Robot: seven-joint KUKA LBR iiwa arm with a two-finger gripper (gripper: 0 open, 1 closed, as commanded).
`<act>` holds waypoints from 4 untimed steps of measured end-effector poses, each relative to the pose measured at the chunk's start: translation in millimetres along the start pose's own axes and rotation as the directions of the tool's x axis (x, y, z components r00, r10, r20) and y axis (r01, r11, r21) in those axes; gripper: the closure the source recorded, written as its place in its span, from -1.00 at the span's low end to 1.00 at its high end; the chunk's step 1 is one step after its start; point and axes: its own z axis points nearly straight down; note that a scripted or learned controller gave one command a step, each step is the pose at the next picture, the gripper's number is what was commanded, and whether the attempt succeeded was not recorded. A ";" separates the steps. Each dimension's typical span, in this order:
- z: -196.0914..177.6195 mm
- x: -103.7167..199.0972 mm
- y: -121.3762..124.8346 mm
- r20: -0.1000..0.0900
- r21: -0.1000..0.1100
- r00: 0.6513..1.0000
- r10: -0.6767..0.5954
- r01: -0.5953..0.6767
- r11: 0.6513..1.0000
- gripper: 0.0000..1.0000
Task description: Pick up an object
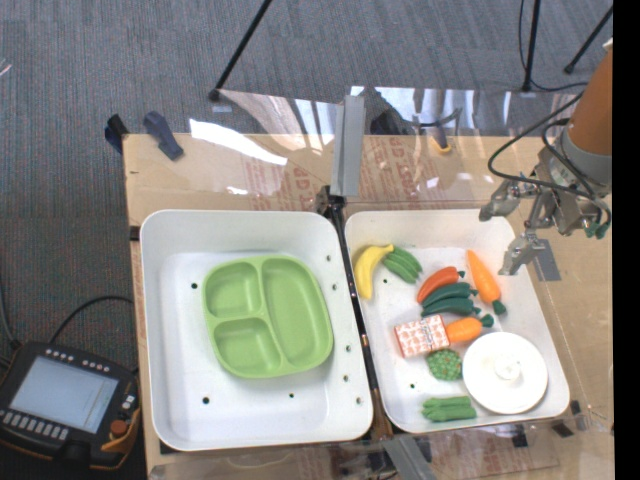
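Lying in the right-hand shallow white plastic bin (560, 368) is a cluster of small toy foods, smooth and moulded. A curved yellow banana (370, 264) sits at the far left, just beside a ribbed green pepper-like piece (404, 264). Near the middle, a glossy orange-red chilli shape (438, 282) touches a dark green cucumber-like piece (450, 300). A tapered orange carrot (483, 277) with a green tip lies tilted beside them, towards the bin's right wall. Below, a second stubby orange carrot (463, 329) touches a small red-and-white printed box (421, 337). A knobbly dark green broccoli piece (444, 365) rests just under the box, against a round white lid with a central knob (505, 372). A flat bundle of green beans (449, 409) lies near the front rim.

The grey metal two-finger gripper (528, 253) hangs above the bin's far right corner, apart from every toy, nearest the tapered carrot; nothing is between its fingers, and how wide they stand cannot be told from this angle. Dark cables loop around the wrist.

The left-hand shallow white bin (165, 268) holds a matte lime-green divided plate with three compartments (267, 316).
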 end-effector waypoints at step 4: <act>140.1 140.2 59.8 0.001 -0.001 0.997 0.075 -0.075 0.997 1.00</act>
